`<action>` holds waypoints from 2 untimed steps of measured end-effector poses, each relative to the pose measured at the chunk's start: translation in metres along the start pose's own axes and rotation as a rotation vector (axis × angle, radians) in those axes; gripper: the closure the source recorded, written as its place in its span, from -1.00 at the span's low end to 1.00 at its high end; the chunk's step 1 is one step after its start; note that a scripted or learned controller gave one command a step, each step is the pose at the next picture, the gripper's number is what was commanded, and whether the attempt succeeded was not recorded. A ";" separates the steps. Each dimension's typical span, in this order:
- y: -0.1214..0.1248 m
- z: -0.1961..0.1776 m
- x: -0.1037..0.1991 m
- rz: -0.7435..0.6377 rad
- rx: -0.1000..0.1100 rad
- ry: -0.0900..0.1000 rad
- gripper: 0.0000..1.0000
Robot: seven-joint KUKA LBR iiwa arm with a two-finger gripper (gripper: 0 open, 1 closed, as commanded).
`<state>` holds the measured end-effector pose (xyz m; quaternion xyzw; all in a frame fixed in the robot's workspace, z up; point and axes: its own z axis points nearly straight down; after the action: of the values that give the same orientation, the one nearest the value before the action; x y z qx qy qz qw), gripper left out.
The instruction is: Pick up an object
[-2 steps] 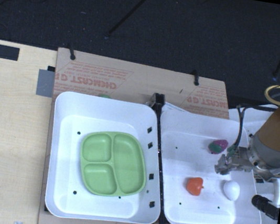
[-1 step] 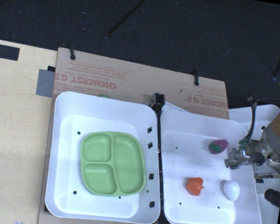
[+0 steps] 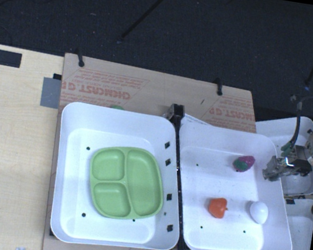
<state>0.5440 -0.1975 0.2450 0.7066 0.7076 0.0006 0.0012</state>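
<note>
progress: nothing picked yet, all three objects sit in the right bin (image 3: 270, 244)
gripper (image 3: 272, 170): at bin edge near purple object (image 3: 244, 163), finger state can't tell
left: the whole grab

I saw a green three-compartment tray (image 3: 126, 183) lying flat in the left bin (image 3: 80, 120). Both bins sat on a cardboard sheet (image 3: 150, 93) with red print. A light wood surface (image 3: 3, 155) lay to the left, dark floor with cables (image 3: 162, 21) behind.
</note>
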 end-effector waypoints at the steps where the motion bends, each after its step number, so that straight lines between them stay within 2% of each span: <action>1: -0.009 0.008 0.043 -0.001 0.007 0.003 1.00; 2: -0.021 0.017 0.097 -0.002 0.008 0.004 1.00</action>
<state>0.5231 -0.1006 0.2275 0.7061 0.7081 -0.0009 -0.0028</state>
